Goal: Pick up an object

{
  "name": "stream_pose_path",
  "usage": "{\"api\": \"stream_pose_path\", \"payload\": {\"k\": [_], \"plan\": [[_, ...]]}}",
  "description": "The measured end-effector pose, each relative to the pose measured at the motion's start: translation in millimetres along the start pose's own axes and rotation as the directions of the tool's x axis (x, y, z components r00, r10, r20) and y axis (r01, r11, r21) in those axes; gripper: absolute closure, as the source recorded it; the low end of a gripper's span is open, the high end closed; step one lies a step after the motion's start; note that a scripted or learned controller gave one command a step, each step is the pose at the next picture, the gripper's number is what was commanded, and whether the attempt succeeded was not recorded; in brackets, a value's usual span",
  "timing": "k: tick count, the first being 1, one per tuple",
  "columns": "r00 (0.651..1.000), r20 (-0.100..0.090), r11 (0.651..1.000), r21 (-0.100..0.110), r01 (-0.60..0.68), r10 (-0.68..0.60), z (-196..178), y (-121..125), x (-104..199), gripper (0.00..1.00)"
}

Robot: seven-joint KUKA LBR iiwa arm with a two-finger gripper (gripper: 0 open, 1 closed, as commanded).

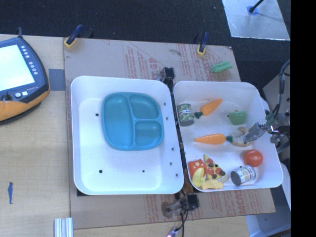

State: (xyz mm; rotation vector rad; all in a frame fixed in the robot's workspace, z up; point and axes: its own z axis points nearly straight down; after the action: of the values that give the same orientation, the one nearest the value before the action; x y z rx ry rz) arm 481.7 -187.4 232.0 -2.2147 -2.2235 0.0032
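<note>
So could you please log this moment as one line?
gripper: in right bin, near carrot | plate: left bin

arm mostly cut off at the right edge, gripper (pixel 255 131) fingers too small to read, tan thing (pixel 240 140) under it kinda blurry

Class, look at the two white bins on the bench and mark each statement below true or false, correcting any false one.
1. The blue divided plate lies in the left white bin. True.
2. Two orange toy carrots lie in the right white bin. True.
3. The red toy tomato rests on the blue plate. False: it sits in the right bin, near the small silver can.
4. The gripper hangs over the left bin. False: it is at the right bin's right side.
5. The green toy lies on the cardboard outside both bins. True.
</note>
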Motion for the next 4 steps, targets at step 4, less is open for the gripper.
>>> {"api": "stream_pose_path", "payload": {"k": [4], "plan": [[1.000, 0.000, 1.000, -0.001, 0.000, 0.000, 139, 175, 11, 0.00]]}}
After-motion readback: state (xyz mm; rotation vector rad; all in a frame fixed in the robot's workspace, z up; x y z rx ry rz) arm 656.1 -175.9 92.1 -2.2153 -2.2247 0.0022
